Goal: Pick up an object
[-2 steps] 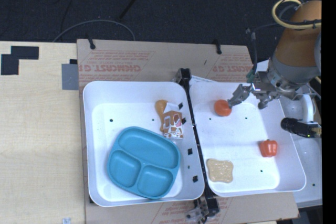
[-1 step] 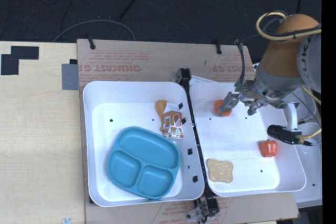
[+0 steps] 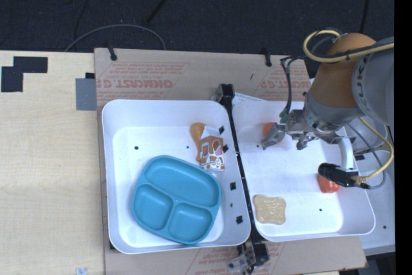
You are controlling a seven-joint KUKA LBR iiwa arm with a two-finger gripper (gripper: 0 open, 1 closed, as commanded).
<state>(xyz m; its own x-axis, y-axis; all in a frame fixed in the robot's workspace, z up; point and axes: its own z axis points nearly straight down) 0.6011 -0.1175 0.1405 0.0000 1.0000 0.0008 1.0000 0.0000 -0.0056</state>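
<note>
Pale wood table (image 3: 45, 158), spread under a brown cardboard sheet (image 3: 167, 77) carrying two shallow white bins side by side. Left bin (image 3: 119, 138) holding a blue divided plate (image 3: 175, 199) toward its near half, three compartments up. Right bin (image 3: 302, 228) under the grey arm (image 3: 335, 87) with its orange band, reaching in from the right over the far part of that bin. Pincer (image 3: 288, 136) low above the bin floor, near its far left area; fingers spread apart a little, with nothing visibly between them.

Smaller things, in order: a flat beige cookie-like piece (image 3: 269, 209) lying near the right bin's front left corner; a small patterned packet (image 3: 211, 153) in the left bin, just beyond the plate's far right edge, touching or overlapping a brown piece (image 3: 197, 132) behind it; a red-orange item (image 3: 328, 185) at the right side of the right bin, partly hidden by a black fitting; a small orange bit (image 3: 268, 129) just left of the pincer, contact unclear.
</note>
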